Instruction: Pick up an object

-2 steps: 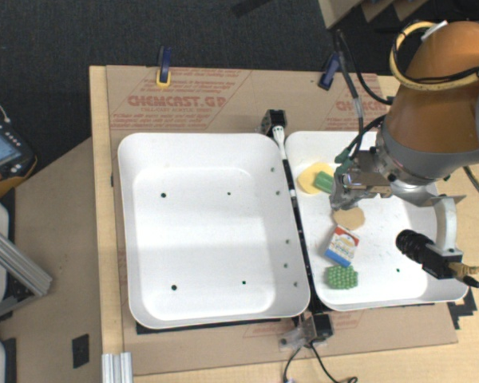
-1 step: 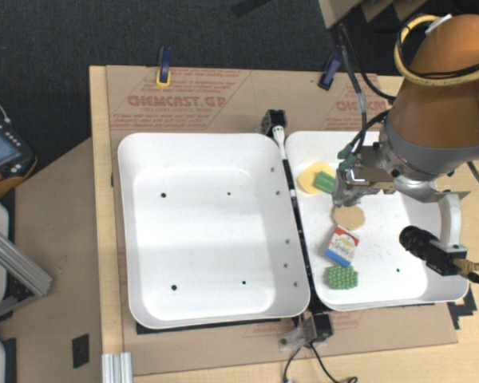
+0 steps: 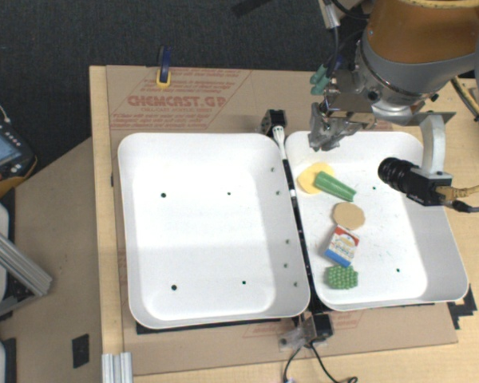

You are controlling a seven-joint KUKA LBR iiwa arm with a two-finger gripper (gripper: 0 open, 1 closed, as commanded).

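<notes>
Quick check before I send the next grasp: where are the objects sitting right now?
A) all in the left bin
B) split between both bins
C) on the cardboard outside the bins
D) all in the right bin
D: the green cylinder, the tan disc, the small box and the green bumpy piece all lie in the right bin, below the tool.

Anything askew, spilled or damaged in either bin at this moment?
Nothing stands out. The right bin holds a green cylinder lying across a yellow piece, a tan disc, a small box and a green studded piece, all inside the rim. The gripper hangs above its far corner.
</notes>
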